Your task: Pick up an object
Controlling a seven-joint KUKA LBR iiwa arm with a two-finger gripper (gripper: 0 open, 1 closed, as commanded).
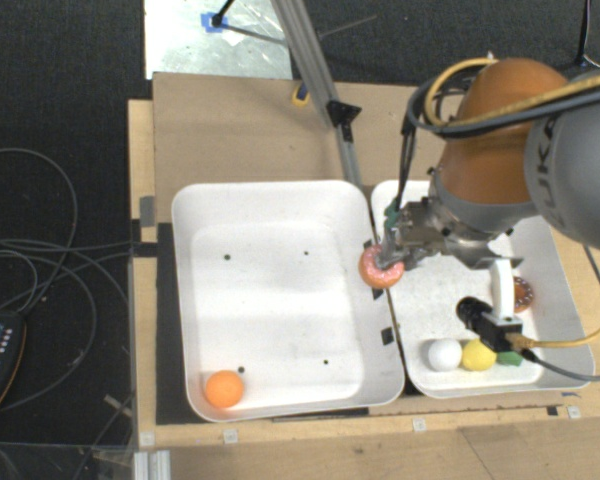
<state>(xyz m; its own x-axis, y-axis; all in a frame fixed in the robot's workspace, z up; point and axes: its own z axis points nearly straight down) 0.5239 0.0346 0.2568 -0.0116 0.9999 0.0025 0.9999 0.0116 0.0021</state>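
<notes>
Overhead slant view of the bench, arm entering from the right. The gripper (pixel 388 258) sits above the seam between the two bins, its fingers closed around a pink ring-shaped doughnut (pixel 381 270), which I read as pinched between them at its upper edge. The doughnut hangs at the left rim of the right bin (pixel 555 268), just beside the wall of the left bin (pixel 270 196), and appears to be off the floor, though I cannot be sure of its height from this angle.

Other contents: an orange ball (pixel 223 389) in the near corner of the left bin; a white ball (pixel 443 354), a yellow ball (pixel 477 356) and a small green piece (pixel 509 360) grouped at the near edge of the right bin; a brownish round item (pixel 523 293) partly hidden behind the arm's fittings.

In my judgement the pick is at the lift stage. To do it well I would raise straight up, slowly, without sideways drift, since the two rims lie close under the doughnut and a soft ring gripped on one side may swing or slip. I would hold the squeeze steady until it is well above both walls.
</notes>
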